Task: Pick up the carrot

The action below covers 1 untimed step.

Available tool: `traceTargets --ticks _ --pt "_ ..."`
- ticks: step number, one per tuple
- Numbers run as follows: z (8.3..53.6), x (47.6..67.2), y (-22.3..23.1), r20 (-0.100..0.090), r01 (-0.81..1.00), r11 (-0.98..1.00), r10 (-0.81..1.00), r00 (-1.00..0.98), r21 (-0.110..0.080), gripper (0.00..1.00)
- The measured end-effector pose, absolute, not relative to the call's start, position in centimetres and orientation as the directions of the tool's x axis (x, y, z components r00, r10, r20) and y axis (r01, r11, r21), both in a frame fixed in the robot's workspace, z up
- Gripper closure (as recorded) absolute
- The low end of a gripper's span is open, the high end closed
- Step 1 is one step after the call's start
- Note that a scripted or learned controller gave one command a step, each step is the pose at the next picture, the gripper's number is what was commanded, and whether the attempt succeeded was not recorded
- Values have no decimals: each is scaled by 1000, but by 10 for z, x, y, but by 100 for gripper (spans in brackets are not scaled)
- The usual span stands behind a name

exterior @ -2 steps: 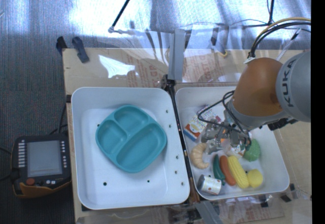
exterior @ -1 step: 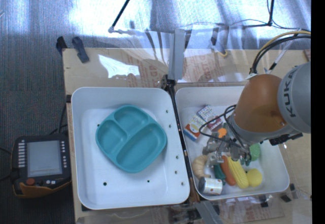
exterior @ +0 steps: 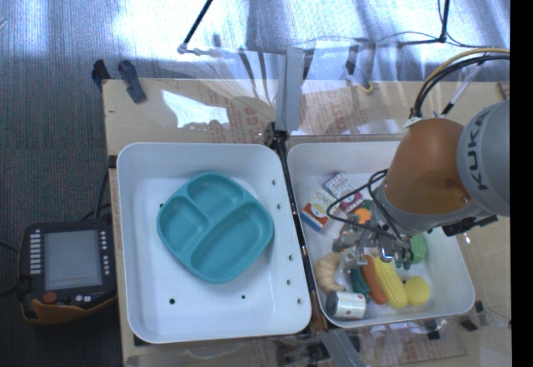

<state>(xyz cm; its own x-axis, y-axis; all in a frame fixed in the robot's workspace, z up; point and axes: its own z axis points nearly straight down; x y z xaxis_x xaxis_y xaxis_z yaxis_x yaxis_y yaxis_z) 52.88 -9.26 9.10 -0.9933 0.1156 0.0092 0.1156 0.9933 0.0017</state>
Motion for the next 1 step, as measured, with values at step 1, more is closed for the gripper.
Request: traceTargets --ticks 1 --pt "186 480 -33 1 99 995 99 -995 1 100"
